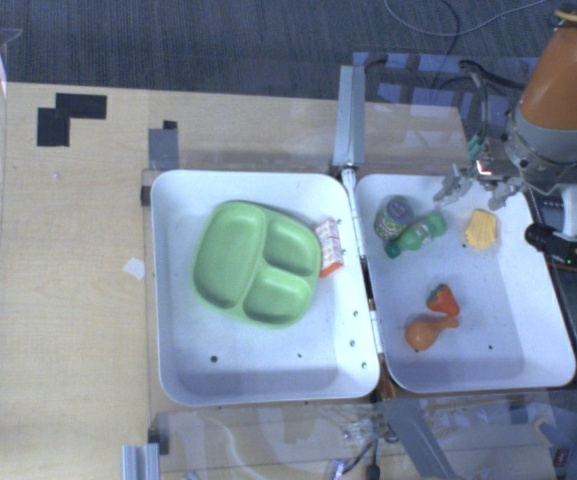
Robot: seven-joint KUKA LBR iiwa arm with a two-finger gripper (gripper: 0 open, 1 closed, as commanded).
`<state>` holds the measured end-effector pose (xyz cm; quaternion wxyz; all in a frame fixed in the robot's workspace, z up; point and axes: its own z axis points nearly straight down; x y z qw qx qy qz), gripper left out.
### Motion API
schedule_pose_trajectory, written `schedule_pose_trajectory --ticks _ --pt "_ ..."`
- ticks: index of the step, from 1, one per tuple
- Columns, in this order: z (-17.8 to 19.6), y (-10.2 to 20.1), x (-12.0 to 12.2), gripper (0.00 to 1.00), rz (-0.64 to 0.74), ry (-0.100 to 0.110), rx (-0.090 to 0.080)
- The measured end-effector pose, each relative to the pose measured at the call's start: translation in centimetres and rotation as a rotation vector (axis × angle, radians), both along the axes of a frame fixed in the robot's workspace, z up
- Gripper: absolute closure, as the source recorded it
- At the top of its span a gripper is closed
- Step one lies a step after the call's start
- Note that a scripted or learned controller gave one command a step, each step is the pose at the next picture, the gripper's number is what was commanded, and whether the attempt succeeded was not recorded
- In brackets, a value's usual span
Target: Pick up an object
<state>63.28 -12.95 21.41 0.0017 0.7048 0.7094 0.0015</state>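
Bins: left bin (178, 298) holds green plate (256, 263); right bin (528, 338) holds bottle (415, 235).

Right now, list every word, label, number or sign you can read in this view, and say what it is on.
No text can be read.
Small packet at the green plate's edge: red and white print, too blurred.
Green bottle: label too small.
Grey can: markings too small.

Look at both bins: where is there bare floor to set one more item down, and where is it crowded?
Left bin: a bare strip along the near edge, below the green plate. Right bin: bare at the near right corner, right of the carrot. Crowded: its far end, where can, bottle, yellow block and gripper cluster.
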Motion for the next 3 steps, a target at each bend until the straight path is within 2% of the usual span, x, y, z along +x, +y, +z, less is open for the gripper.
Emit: schedule_pose_trajectory --ticks 1,2,3 --pt "-12.6 1.0 -0.4 0.00 -0.090 -0.004 0.000" --pt "-11.3 1.2 -0.2 1.00 -0.089 -0.012 0.002" --pt "-2.7 5.7 3.2 1.00 -0.170 -0.002 0.000"
